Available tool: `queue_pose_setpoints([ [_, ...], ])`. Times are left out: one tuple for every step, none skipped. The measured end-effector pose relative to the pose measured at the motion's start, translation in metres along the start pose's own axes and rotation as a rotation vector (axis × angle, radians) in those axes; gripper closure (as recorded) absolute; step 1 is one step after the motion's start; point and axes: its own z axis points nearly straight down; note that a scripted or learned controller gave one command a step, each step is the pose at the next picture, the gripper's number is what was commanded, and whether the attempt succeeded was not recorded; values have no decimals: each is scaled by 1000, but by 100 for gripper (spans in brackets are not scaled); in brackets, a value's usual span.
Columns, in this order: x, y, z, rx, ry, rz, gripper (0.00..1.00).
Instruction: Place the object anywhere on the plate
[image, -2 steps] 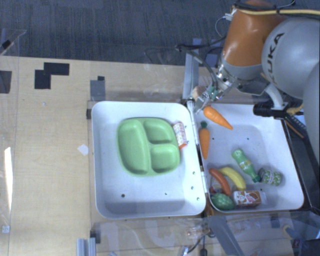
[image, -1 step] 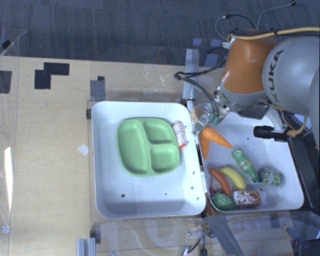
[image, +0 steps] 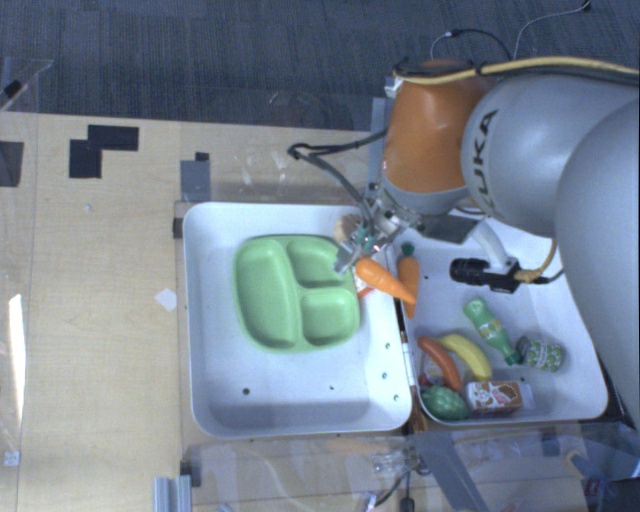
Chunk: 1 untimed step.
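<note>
Carrot (image: 385, 280) clamped in gripper (image: 358, 250) fingers, hanging just off green plate's (image: 295, 292) right rim, over divider between bins. Second carrot (image: 408, 275) just right of plate.

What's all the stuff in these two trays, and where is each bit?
Plate: one, green, three sections, left bin.
Carrots: two, orange, by the wall between the bins.
Bottle: one, green, right bin.
Banana: one, yellow, right bin.
Sausage: one, red-orange, beside the banana.
Can: one, green, right bin.
Carton: one, brown and white, right bin front.
Green vegetable: one, right bin front corner.
Bins: two, white.
Arm: one, grey and orange.
Claw: one, at the plate's right edge.
</note>
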Motion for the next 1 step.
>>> queue_pose_setpoints([
  [20,60,-11,-1,0,-13,100],
])
